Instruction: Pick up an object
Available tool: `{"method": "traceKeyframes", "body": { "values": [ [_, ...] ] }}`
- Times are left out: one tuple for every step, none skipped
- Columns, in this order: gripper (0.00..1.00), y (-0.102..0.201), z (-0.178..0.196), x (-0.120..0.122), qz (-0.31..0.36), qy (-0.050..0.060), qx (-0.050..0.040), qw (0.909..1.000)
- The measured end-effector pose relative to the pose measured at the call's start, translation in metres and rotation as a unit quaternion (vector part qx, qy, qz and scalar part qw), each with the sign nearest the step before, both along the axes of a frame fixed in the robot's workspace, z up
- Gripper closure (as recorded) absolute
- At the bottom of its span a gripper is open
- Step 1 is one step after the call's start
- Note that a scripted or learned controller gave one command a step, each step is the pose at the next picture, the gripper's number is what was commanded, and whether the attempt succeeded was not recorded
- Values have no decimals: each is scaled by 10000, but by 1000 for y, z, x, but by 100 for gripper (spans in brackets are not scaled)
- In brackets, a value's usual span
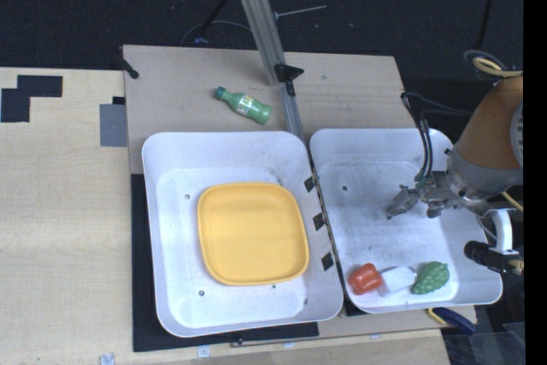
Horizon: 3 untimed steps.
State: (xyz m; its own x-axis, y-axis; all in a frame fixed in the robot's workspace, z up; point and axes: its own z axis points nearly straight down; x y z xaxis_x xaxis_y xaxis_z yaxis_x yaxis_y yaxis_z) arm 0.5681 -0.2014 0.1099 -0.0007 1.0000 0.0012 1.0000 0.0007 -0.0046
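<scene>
At the right of the frame the end effector [400, 207] hangs over the middle of the right bin [367, 151], its fingers spread apart with nothing between them. Along that bin's lower edge lie a red pepper [365, 278], a small white block [397, 279] and a green bunch of grapes [430, 277], well apart from the fingers. A yellow plate [252, 232] sits in the left bin [171, 158]. A green bottle [244, 105] lies on the tabletop [342, 85] above the bins.

Two bins [171, 158], one plate [252, 232], one bottle [244, 105].
</scene>
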Motion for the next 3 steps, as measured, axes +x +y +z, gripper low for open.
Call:
{"method": "traceKeyframes", "body": {
  "values": [
    [100,-1,12,1,-10,-20,-6,10000],
    [100,-2,74,-3,-8,-45,-13,10000],
    [100,-3,102,-3,-9,-34,-9,10000]
  ]
}}
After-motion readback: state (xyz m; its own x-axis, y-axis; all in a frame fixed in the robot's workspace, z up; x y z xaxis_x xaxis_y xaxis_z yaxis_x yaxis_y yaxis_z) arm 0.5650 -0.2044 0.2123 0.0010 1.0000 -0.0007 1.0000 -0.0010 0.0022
